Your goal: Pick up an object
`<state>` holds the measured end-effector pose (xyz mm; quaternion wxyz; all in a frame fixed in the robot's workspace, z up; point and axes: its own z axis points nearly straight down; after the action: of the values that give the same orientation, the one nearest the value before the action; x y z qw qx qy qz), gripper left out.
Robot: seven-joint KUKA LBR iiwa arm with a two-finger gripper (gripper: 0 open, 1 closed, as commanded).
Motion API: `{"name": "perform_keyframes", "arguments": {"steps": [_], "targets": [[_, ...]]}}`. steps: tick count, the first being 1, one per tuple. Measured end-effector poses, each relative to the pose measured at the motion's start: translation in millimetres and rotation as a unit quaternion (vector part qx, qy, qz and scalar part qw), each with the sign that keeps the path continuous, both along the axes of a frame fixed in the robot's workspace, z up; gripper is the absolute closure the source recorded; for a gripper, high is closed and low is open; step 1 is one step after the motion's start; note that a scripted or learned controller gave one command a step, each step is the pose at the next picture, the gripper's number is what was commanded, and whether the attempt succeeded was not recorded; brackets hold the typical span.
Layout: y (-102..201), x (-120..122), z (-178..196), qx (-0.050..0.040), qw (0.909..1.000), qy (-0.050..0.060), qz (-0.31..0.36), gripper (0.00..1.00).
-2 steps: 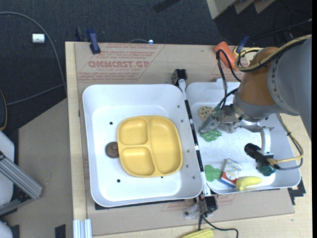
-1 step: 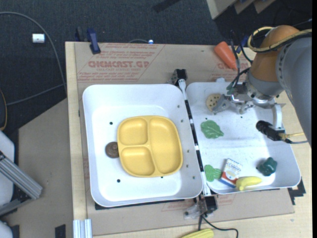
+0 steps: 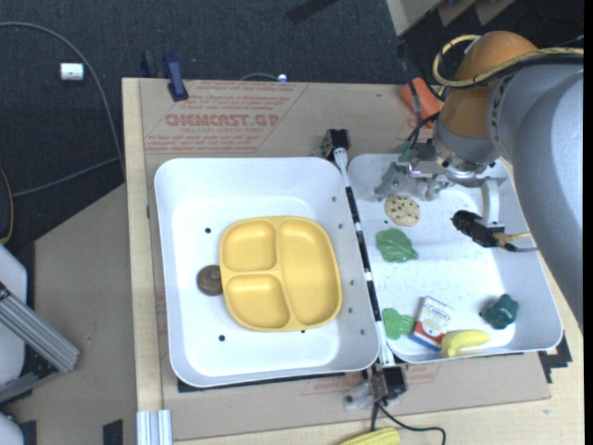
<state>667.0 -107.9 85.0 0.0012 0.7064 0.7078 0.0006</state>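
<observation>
My gripper (image 3: pixel 410 184) hovers at the far end of the right bin (image 3: pixel 519 276), open, with nothing between its fingers. A round chocolate-chip cookie (image 3: pixel 402 210) lies just in front of its tips, apart from them. Nearer the camera lies a green leaf-shaped piece (image 3: pixel 396 246). Along the bin's front edge sit a small green piece (image 3: pixel 397 324), a small white and red box (image 3: pixel 431 319), a yellow banana (image 3: pixel 463 341) and a dark teal object (image 3: pixel 501 311).
The left bin (image 3: pixel 185 202) holds a yellow divided plate (image 3: pixel 280 273) with a brown round object (image 3: pixel 209 280) at its left side. A raised divider (image 3: pixel 357 239) separates the two bins. The arm (image 3: pixel 519 91) fills the upper right.
</observation>
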Motion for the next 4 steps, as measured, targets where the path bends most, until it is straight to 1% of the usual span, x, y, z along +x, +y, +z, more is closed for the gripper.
{"name": "perform_keyframes", "arguments": {"steps": [1, 2, 3, 4], "targets": [[-0.3, 0.7, 10.7, -0.0013, 1.0000, -0.002, 0.000, 1.00], [-0.2, 0.6, 10.5, -0.0013, 1.0000, -0.001, 0.000, 0.00], [2.4, -31.2, -0.5, 0.0004, 1.0000, 0.002, -0.001, 0.00], [2.7, -30.1, 10.5, -0.0003, 1.0000, 0.001, 0.000, 1.00]]}}
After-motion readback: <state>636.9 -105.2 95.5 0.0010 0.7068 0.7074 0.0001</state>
